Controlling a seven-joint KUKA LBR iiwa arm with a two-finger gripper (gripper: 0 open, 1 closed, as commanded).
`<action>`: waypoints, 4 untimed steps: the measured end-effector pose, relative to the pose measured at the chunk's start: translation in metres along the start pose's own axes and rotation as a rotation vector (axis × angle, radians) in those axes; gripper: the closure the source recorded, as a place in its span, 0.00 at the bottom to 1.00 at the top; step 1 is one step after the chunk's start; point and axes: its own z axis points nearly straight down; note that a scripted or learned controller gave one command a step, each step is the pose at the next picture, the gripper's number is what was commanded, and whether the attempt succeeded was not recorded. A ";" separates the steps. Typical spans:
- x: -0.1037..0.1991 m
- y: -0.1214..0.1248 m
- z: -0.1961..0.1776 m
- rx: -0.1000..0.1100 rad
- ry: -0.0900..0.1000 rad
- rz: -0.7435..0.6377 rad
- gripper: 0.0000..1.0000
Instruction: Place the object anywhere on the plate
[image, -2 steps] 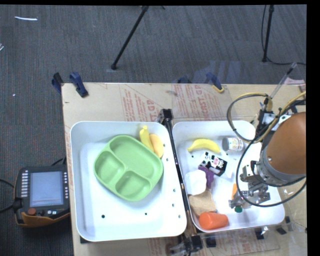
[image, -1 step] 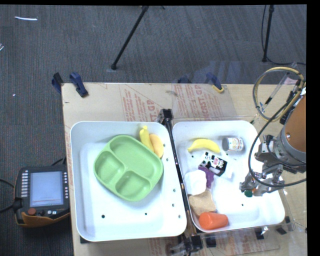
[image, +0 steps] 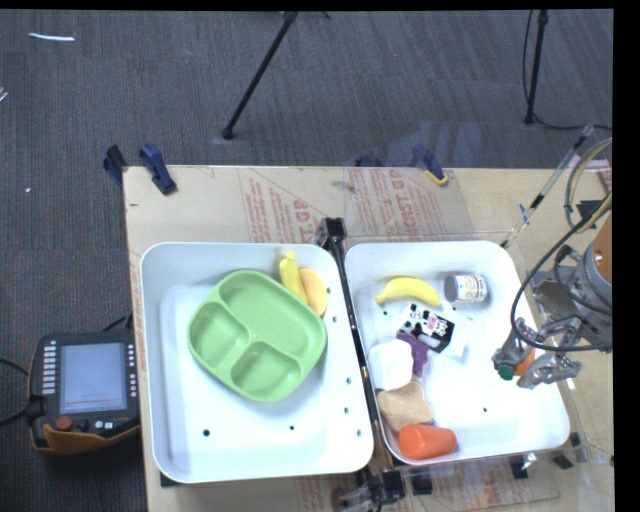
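**Still on the pick: gripper parked at the right bin's far edge**

I read this as the start of the pick step. My gripper (image: 532, 362) sits over the right-hand rim of the right bin (image: 480, 420), and I cannot tell from this angle how it stands or whether anything is in it; I see nothing clearly carried.

The green divided plate (image: 257, 335) lies in the left bin (image: 170, 440), well to the gripper's left, with its three compartments bare. A yellow-and-orange toy (image: 303, 283) rests against the plate's far rim, not on it.

The task doesn't say which object, so the candidates are all to the gripper's left in the right bin: a banana (image: 408, 291) and a small can (image: 466, 288) up and left, a black-and-white printed piece (image: 428, 325) with something purple (image: 416, 352) just beside it, a white lump (image: 390, 365), a tan piece (image: 405, 405) and an orange cup (image: 427, 440) lower left.

My judgement: next I need to move left over one item, descend and close, then carry it across the divider between the bins to the plate.
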 end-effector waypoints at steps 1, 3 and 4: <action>0.000 0.000 0.000 -0.001 0.000 0.001 0.00; 0.014 -0.022 0.030 -0.002 0.003 0.349 1.00; 0.008 -0.023 -0.004 0.001 0.000 0.633 1.00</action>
